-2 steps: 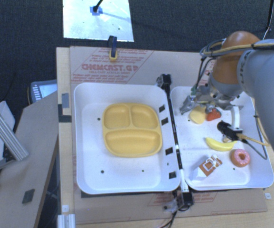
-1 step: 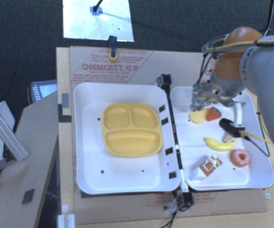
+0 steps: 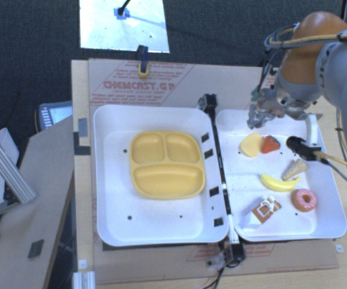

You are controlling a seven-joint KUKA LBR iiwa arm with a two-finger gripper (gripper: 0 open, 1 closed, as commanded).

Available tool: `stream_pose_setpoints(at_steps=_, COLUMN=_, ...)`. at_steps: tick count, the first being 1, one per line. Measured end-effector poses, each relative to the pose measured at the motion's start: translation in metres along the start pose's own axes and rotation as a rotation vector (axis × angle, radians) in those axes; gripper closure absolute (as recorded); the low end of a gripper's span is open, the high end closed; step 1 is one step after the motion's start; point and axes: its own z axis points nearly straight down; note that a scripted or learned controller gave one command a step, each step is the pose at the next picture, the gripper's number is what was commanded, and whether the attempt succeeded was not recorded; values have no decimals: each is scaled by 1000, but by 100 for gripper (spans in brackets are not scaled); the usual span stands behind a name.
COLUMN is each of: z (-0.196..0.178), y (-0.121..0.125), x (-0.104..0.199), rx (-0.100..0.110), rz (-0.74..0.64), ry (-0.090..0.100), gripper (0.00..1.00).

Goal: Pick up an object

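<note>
Bench surface: one sheet of brown cardboard point(image 3: 161, 83) with red print lies flat under both bins.

Bins: two, white, shallow, smooth plastic with rounded corners. The left bin point(image 3: 104, 161) and the right bin point(image 3: 332, 224) sit side by side, touching along a black strip point(image 3: 216, 161).

Arm: one, grey point(image 3: 341, 65), with an orange band point(image 3: 308, 47), entering from the right. Its gripper point(image 3: 256, 120) hangs over the far left part of the right bin. Whether it is parted or closed cannot be told, and nothing is seen clamped in it.

Left bin contents: one yellow tray point(image 3: 166, 164), matte plastic, a rounded rectangle with three compartments: two small on the far side, one long on the near side.

Right bin contents: six small food-shaped pieces, one of each, all lying apart from the gripper.
- One banana point(image 3: 278, 183), yellow, curved, near the middle.
- One brown-and-white block point(image 3: 264, 211), angular, at the near left.
- One pale yellow piece point(image 3: 251, 144), rounded and smooth, just near of the gripper.
- One doughnut point(image 3: 304, 200), a pink ring, at the near right.
- One tan wedge point(image 3: 293, 169), pointed, just beside the banana's right end.
- One strawberry point(image 3: 270, 144), red, touching the pale yellow piece.
</note>
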Motion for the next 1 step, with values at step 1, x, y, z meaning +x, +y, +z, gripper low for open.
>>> stream_pose_setpoints(at_steps=1, z=-54, y=2, x=0, rx=-1, rz=0, ry=0, gripper=100)
